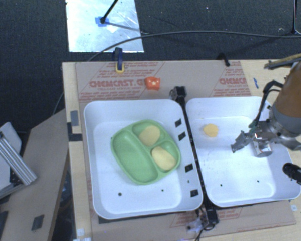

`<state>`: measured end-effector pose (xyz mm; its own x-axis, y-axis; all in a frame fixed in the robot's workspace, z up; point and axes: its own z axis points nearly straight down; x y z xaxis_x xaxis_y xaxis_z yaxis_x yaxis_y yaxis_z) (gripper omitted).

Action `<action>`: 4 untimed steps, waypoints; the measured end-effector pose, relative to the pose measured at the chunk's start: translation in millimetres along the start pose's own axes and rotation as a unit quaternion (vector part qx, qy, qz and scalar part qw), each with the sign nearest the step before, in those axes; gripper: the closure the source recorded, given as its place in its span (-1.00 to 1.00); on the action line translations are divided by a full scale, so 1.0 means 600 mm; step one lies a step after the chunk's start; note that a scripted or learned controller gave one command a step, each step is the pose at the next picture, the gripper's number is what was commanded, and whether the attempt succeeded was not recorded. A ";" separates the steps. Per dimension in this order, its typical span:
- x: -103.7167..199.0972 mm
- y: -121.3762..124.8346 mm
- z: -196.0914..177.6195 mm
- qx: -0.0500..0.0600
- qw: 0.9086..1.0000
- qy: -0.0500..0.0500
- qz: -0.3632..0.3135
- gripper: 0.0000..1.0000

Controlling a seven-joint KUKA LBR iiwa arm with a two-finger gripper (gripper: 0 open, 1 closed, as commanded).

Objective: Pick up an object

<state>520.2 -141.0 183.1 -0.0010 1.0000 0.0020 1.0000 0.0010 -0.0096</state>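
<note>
Small round yellow piece (210, 130) lying flat in the right bin, upper left part, two pale yellow pieces (150, 135) (163, 158) sitting in the green tray's small compartments

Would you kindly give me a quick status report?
Gripper over right bin, nothing between fingers. Yellow piece lies apart, to its left. Nothing between them.

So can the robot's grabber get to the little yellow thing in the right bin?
Probably yes. The yellow piece lies alone on the floor of the right bin, and the gripper is over that same bin, a short way off, with nothing between them.
</note>
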 end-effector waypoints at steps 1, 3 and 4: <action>0.000 0.005 -0.008 -0.005 1.000 -0.001 -0.001 -1.00; 0.018 0.011 0.167 -0.003 1.000 0.000 0.000 -1.00; 0.017 0.014 0.145 -0.006 1.000 -0.001 0.000 1.00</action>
<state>527.5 -130.5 95.8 -0.0006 1.0000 -0.0008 1.0000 0.0006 0.0027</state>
